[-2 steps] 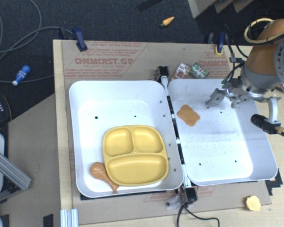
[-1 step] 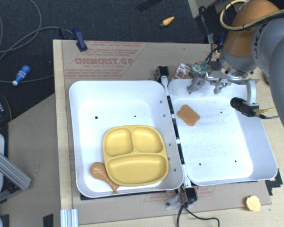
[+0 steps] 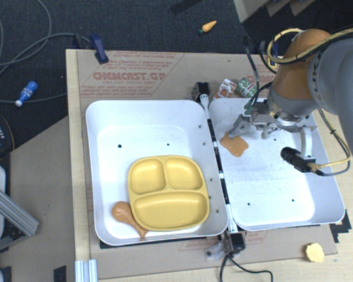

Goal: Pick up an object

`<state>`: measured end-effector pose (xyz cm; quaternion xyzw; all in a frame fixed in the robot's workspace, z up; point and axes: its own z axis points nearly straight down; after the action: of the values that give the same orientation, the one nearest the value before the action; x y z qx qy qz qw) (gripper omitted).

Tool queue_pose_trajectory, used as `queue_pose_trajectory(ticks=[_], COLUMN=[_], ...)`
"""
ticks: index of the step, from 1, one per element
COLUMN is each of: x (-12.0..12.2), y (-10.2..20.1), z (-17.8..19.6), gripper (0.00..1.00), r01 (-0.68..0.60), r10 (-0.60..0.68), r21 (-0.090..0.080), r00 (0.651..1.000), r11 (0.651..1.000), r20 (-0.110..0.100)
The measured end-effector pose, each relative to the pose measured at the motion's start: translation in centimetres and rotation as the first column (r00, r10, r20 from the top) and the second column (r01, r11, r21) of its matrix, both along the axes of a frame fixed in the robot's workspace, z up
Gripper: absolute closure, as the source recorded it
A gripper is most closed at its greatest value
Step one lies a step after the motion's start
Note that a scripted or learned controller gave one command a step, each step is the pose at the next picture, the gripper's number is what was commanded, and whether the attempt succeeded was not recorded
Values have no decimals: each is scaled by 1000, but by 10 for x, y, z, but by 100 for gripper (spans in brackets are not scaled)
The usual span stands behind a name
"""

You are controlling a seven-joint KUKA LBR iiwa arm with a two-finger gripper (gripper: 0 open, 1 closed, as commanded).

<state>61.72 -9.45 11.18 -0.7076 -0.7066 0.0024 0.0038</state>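
In the left bin lie 1 yellow divided plate and 1 toy drumstick. In the right bin, 1 orange toast-like piece sits beside the gripper; I cannot tell its opening.

- The single camera sat fixed above the bench, looking down at a slant — both white bins side by side, the left bin and the right bin, in frame.
- It stood far enough off to take in the surrounding dark floor; the arm entered from the right.
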Motion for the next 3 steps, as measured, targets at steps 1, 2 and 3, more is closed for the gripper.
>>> queue_pose_trajectory(ticks=[1, 2, 3], x=[-10, -6, 12], y=[-2, -4, -2], z=[-28, -27, -27], gripper=[0, 0, 0], r01=[0, -2, -3], r10=[0, 2, 3], r21=[-1, -1, -2], r00=[1000, 1000, 1000], r11=[1000, 1000, 1000], r20=[7, 10, 12])
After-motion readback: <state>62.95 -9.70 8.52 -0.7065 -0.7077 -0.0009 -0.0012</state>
